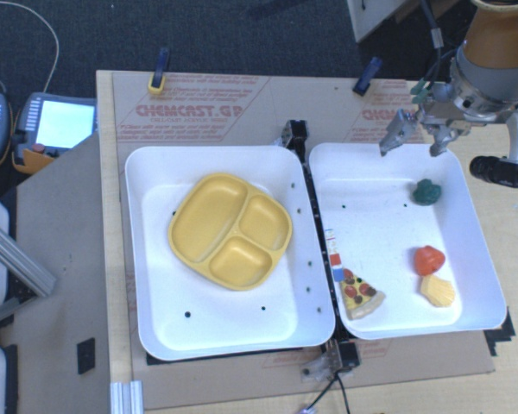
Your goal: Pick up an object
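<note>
Lying nearest the camera in the right bin (475, 313), a toy pizza slice (361, 295) rests close to the bin's left wall, tip pointing toward the near edge. Just right of it, near the right wall, sits a pale yellow chunk (438, 291), with a red-orange toy (429, 260) touching its far side. In the left bin (147, 317), a yellow divided plate (230, 229) with three compartments lies flat near the middle, turned at an angle. Farther back in the right bin, a small dark green object (427, 191) sits alone, well apart from the other toys. Above the far rim of that bin hangs the gripper (416, 135), its jaws spread apart and holding nothing; the green object lies just nearer than the jaws, not between them. Both bins stand side by side on a cardboard sheet (242, 106) covering the tabletop, with a yellow-and-blue clamp (159, 72) and a blue clamp (367, 75) at its far edge.
</note>
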You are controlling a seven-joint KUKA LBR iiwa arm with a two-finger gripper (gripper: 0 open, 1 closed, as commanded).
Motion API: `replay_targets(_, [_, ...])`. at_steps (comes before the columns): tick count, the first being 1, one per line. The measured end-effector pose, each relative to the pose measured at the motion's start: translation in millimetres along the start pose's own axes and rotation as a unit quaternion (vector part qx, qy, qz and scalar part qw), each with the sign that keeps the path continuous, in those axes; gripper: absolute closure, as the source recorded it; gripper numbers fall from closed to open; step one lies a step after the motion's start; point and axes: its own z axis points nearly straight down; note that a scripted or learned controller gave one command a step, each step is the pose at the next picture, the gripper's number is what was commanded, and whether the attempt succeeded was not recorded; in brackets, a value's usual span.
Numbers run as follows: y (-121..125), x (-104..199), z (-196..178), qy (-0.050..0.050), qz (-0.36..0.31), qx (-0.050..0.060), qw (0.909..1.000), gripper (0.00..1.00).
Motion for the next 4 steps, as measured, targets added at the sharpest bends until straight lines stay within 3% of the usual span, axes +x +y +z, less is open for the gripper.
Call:
replay_targets(1, [2, 0, -8, -0.001, -0.001, -0.007, 1.0, 0.0])
replay_targets(2, [4, 4, 34, -0.001, -0.001, -0.005, 1.0, 0.0])
replay_targets(4, [9, 3, 159, 0.0, -0.001, -0.005, 1.0, 0.0])
